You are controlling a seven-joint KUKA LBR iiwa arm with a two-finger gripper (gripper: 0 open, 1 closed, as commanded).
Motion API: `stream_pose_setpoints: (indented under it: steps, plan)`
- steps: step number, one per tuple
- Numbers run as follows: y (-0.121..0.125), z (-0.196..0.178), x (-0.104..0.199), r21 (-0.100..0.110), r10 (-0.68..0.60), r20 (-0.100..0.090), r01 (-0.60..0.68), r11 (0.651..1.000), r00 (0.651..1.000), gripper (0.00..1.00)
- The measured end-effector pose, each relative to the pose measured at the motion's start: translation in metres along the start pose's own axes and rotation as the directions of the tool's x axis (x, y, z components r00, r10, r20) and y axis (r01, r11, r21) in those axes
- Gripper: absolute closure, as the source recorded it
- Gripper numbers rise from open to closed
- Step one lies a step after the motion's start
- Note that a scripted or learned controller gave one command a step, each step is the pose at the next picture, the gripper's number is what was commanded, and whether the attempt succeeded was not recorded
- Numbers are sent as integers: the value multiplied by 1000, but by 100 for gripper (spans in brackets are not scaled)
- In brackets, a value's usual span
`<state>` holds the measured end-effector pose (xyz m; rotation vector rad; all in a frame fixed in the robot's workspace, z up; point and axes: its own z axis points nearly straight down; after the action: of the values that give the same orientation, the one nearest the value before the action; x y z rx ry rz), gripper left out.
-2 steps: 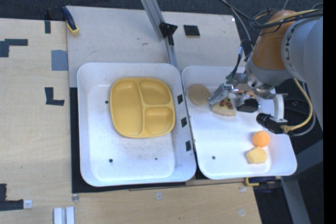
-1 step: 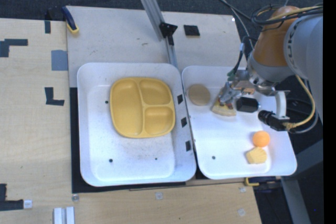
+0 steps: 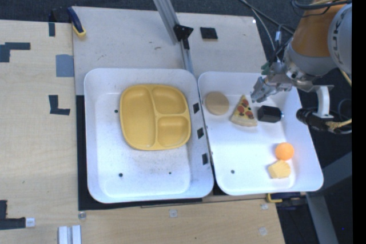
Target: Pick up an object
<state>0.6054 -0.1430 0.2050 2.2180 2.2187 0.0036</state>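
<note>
The light wooden table carries two shallow white bins. The left bin, well left of the hand, holds a yellow plastic divided plate. The hand hangs over the right bin; whether it grips anything cannot be told. Just beside it lie a toy pizza slice and a small black block; a round tan disc sits left, an orange ball and yellow chunk below.
</note>
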Motion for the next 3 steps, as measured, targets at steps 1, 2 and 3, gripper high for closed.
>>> stream_pose_setpoints:
  steps: [1, 2, 3]
  plan:
    - [1, -42, 0, 1, -2, -1, 2, 1000, 1000, 100]
    - [-15, -45, 57, 6, -6, -3, 6, 1000, 1000, 100]
    - [-23, -48, 106, 7, -6, -3, 6, 1000, 1000, 100]
